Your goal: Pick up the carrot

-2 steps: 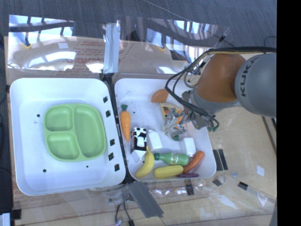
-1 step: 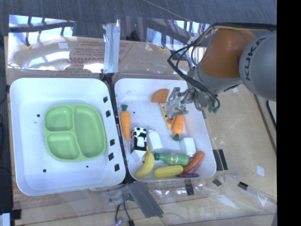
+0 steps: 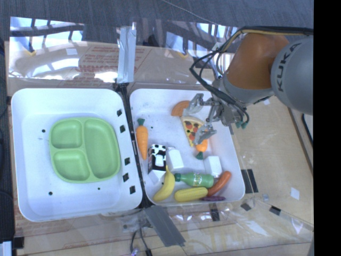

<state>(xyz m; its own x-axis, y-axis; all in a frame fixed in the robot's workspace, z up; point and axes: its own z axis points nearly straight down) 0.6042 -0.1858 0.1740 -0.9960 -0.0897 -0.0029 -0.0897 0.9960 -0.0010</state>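
The carrot [image 3: 141,138], orange with a green top, lies lengthwise against the left wall of the right bin [image 3: 234,143], its top pointing away from me. My gripper [image 3: 201,119] hangs over the bin's upper right part, well to the right of the carrot and apart from it. It is open, with one finger [image 3: 196,103] near an orange slice [image 3: 179,108] and the other low beside a pizza slice [image 3: 190,127]. Nothing is held between them. A small orange piece with a green end [image 3: 201,146] lies just below the lower finger.
The right bin also holds a black-and-white box [image 3: 157,156], white blocks [image 3: 175,158], a banana [image 3: 166,186], a green bottle [image 3: 194,180], a yellow piece [image 3: 190,194] and a red-orange piece [image 3: 222,181]. The left bin [image 3: 26,143] holds a green divided plate [image 3: 85,149].
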